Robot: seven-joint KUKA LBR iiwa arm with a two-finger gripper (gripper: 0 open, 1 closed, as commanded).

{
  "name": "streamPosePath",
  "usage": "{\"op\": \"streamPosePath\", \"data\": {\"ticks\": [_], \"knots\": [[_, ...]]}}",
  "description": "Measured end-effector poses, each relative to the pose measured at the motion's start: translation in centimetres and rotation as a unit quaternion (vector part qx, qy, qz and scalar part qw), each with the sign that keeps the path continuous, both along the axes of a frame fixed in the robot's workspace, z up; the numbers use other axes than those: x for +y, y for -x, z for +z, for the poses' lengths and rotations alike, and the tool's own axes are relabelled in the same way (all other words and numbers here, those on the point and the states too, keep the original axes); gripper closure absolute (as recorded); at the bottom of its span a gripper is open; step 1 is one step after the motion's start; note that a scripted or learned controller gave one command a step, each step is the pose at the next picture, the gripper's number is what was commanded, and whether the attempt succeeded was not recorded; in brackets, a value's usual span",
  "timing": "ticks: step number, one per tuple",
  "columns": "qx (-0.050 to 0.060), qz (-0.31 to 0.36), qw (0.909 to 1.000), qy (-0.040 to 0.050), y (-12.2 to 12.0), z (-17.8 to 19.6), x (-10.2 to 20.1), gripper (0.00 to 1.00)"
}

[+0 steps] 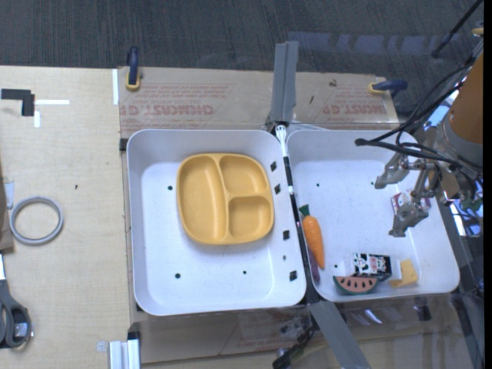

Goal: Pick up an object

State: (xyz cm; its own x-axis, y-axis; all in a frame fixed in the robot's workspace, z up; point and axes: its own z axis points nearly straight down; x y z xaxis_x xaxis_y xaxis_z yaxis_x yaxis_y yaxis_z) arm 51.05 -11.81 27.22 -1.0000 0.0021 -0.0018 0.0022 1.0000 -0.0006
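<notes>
Four small things lie low in the right bin (338,160): carrot (312,239), watermelon slice (357,284), carton (371,264), cheese (407,273). The hand (407,206) hovers above, released, grasping nothing. They crowd the wall, so a descent could clip the rim or nudge one aside.

KUKA arm (469,106), grey w/ orange band, enters from view's right, wrist angled down-left; two-finger hand (406,206) hangs low over right side, fingers pointing downward, open/shut state unclear, cables trailing off upper right.
</notes>
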Motion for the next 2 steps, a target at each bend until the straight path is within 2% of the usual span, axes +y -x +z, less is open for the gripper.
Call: {"op": "streamPosePath", "data": {"ticks": [1, 2], "knots": [[0.001, -0.218, 0.9759, -0.0003, 3.2, -11.4, 1.8, 0.00], [0.000, -0.185, 0.9828, 0.0000, 1.1, -3.1, -4.6, 0.00]]}}
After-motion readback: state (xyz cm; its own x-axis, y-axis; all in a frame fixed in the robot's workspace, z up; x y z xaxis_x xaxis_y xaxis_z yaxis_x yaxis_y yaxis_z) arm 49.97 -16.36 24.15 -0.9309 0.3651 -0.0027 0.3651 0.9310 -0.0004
